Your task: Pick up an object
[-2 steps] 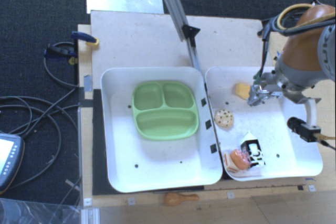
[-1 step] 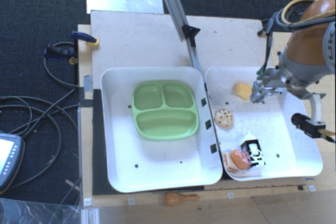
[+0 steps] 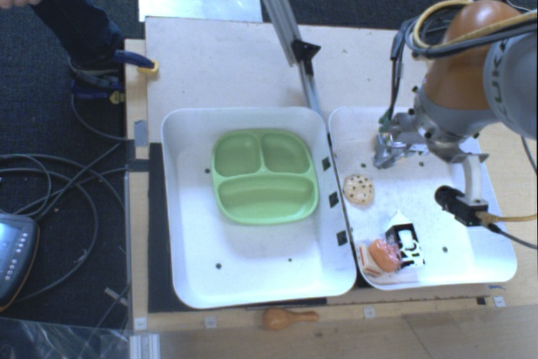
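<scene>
Grey pincer hovers above the round cookie, seemingly empty; finger state unclear, cookie shows no long axis.

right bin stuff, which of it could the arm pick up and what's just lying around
For the job: cookie, doughnut, black-and-white card, all in the right bin; gripper above it.

Lying about: green divided plate in the left bin, clamp.

A divided plate lies in the left bin, while the right bin holds a cookie near its left wall and a small packet toward its front.
</scene>
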{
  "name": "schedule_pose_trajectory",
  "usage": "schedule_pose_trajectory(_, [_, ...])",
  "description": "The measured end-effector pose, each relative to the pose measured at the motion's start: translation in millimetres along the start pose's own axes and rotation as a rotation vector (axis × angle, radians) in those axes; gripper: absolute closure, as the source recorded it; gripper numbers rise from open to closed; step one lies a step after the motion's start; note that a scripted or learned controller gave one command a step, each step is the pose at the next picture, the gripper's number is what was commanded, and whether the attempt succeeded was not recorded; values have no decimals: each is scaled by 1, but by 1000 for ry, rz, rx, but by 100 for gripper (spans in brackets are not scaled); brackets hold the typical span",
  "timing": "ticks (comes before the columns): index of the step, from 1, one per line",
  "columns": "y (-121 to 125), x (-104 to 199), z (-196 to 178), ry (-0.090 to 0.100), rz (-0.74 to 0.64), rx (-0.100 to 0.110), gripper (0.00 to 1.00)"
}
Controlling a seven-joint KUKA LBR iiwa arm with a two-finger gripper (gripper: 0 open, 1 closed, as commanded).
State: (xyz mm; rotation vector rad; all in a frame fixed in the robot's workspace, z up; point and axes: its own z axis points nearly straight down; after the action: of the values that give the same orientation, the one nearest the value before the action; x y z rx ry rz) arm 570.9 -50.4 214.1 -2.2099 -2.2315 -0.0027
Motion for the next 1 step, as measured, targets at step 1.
schedule_pose_trajectory(1, [-13, 58, 5, 1, -1, 1, 100])
